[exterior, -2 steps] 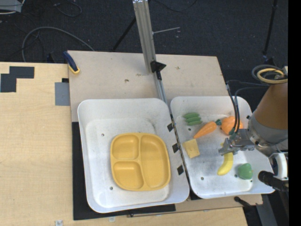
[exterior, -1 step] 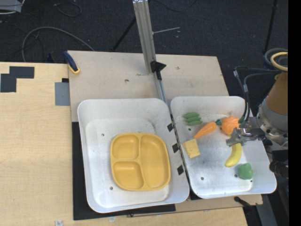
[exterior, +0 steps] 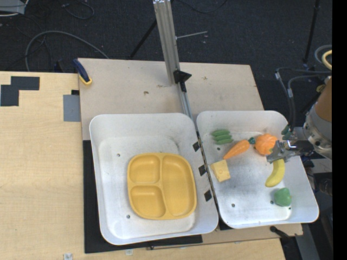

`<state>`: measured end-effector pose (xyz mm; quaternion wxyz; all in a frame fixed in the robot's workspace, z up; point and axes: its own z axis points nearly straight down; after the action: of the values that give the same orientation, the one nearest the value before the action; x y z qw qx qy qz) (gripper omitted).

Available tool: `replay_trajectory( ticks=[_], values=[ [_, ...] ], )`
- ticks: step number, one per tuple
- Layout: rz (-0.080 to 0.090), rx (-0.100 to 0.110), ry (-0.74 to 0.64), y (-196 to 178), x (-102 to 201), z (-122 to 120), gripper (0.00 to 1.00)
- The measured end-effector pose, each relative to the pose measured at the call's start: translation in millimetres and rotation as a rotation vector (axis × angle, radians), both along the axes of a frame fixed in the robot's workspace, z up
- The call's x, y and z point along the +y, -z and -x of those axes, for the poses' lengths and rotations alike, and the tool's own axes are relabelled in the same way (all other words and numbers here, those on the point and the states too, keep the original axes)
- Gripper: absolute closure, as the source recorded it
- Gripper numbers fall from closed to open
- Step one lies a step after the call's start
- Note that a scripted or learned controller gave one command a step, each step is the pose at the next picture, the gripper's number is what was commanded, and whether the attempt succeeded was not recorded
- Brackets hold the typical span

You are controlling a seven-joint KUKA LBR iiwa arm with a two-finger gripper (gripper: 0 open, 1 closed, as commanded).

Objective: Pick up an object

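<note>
The hand, grip state unclear, hovers touching the orange, just above the banana.

No text, label, brand, number or sign can be read anywhere on the bench, the bins or the things in them.

In the right bin we see six toy foods: green pea pods at the back, a carrot lying slantwise, an orange just beside it, a yellow cheese wedge, a curved banana, and a green piece nearest the front.
</note>
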<state>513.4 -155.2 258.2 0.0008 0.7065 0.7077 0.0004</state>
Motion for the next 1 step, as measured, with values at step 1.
replay_trajectory(
  ticks=[1],
  values=[
    [-0.003, 0.006, -0.004, 10.2, 53.9, -16.4, 1.00]
  ],
)
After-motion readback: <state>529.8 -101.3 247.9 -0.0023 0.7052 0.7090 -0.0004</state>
